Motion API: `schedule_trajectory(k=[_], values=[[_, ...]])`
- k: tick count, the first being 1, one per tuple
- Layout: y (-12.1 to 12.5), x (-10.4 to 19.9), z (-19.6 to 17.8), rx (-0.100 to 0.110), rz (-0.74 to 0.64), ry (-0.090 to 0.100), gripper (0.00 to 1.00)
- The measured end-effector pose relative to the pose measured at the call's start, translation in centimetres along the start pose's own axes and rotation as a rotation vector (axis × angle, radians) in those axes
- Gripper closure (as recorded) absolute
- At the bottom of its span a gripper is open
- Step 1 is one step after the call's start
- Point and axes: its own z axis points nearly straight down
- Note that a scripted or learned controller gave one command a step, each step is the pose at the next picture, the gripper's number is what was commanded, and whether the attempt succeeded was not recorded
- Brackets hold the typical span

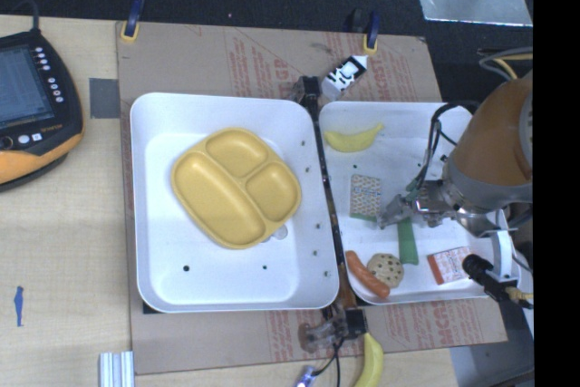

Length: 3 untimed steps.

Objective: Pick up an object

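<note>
- Starting nearest: a banana (370,362) lying on the tabletop (63,231) just off the near edge of the right bin (412,295), so not really a target here.
- Inside the right bin's near edge, left to right: a carrot-looking orange stick (365,275), a round cookie (385,268) touching it, then a small red-and-white packet (447,265) over toward the right. Crowded corner, so better skipped for a first try.
- Mid-bin: a green stick (406,242) lying roughly near-to-far, with the end effector (399,211) sitting right over its far end. Looks like the object being lined up. Can't tell from this slanted view how wide the grasp is set, and nothing visibly pinched, so best not to assume a hold.
- To do it well, probably: come straight down, straddle the stick across its narrow width, close, then lift slowly and check it actually comes up.
- Just left of that: a flat speckled card (366,195). Worth keeping clear of, since it's too flat to grab and easy to nudge.
- Farther back: a yellow banana-shaped piece (353,139) near the far wall, well apart from everything, decent fallback.
- Left bin (163,281): a yellow divided plate (236,186). Too wide, ignore.
</note>
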Motion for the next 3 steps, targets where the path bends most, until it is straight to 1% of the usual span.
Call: schedule_trajectory(k=[1, 2, 3], values=[[0.1, -0.1, -1.0, 0.002, -0.004, -0.001, 1.0], [0.0, -0.1, -1.0, 0.002, -0.004, -0.001, 0.0], [0.1, -0.2, -2.0, 0.002, -0.007, -0.003, 1.0]])
